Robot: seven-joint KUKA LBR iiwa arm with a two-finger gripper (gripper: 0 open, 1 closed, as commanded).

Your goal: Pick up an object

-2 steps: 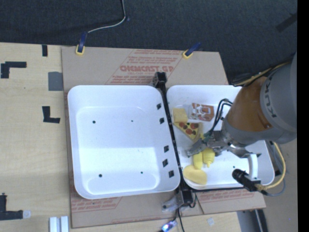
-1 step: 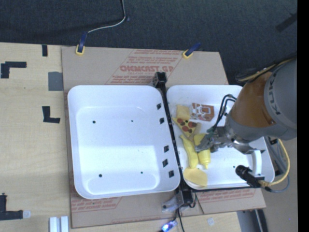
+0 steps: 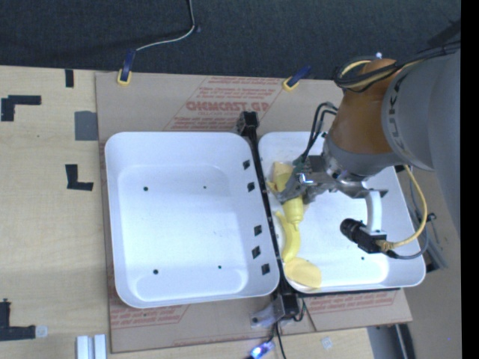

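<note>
I am at the reach-and-grasp step: my claw (image 3: 301, 188) is down in the right bin (image 3: 352, 271), right over the upper part of the yellow object (image 3: 293, 226) that lies along that bin's left wall. From this angle my wrist covers the tips, so I cannot tell whether the claw is open or closed, nor whether anything yellow is actually caught in it. I would not call the object picked up.

The yellow object is long and soft-looking, running from a lump near my claw down to a rounder lump near the bin's front left corner. It hugs the wall, touching or just beside it.

As I judge it, the next move calls for a firm close on the upper section and then a straight lift, watching whether the yellow thing rises with me.

What stands in the way is mostly that wall and the black divider (image 3: 258, 200) between the two bins: there is little room on that side. The left bin (image 3: 131, 223) sits just beyond it. A black cable end (image 3: 358, 234) with a yellow lead hangs from my wrist over the right bin's floor, near the object but apart from it. Both bins rest on cardboard (image 3: 217, 103) on the table (image 3: 37, 200).
</note>
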